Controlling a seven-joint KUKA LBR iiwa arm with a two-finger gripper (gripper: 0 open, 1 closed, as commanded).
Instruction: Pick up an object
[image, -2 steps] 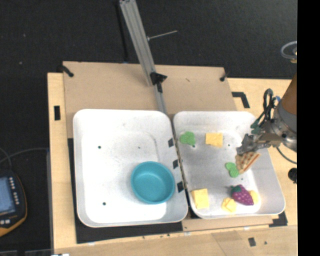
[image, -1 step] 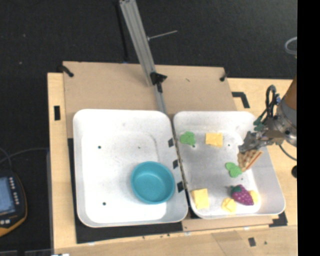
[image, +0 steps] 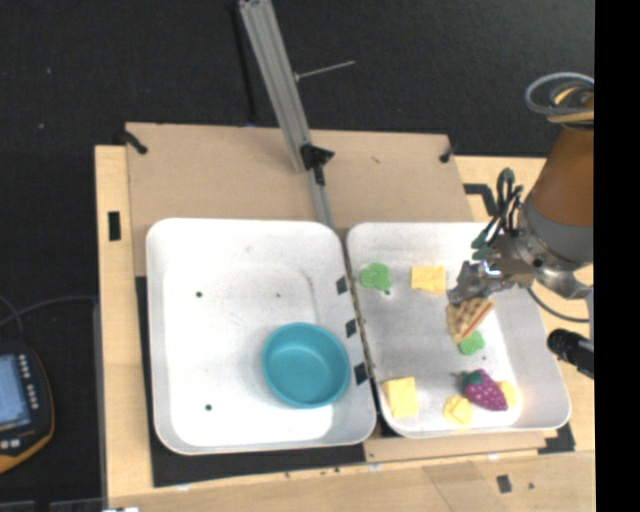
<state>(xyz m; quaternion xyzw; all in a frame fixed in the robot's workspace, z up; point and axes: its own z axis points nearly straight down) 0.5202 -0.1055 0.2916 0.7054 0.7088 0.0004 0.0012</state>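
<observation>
- Front edge of the right bin (image: 540, 420): a purple bunch of toy grapes (image: 484, 390) lies beside a small yellow piece (image: 457, 409), with a pale yellow block (image: 401, 397) further left, close to the wall shared by the two bins.
- Left bin (image: 190, 260): a teal bowl (image: 299, 364) stands upright in its near right part, well apart from the arm's work.
- Middle of the right bin: the gripper (image: 470, 300) sits low over a tan, waffle-like toy with an orange edge (image: 465, 320), and a small green piece (image: 472, 343) lies just below that toy. The toy touches or nearly touches the gripper's tip, but whether it is clasped cannot be told, since the wrist hides the working end.
- Far part of the right bin: a green leafy toy (image: 375, 277) and a yellow cheese-like wedge (image: 428, 279) lie apart from each other, both left of the gripper.
- Step in hand, as judged: the grasp itself, with the tan toy as the likely target and nothing yet raised clear of the bin floor.
- Next move, as judged: a firm closure on the toy, then a straight lift; a flat, tilted piece may slip out, and the green piece could be dragged along.
</observation>
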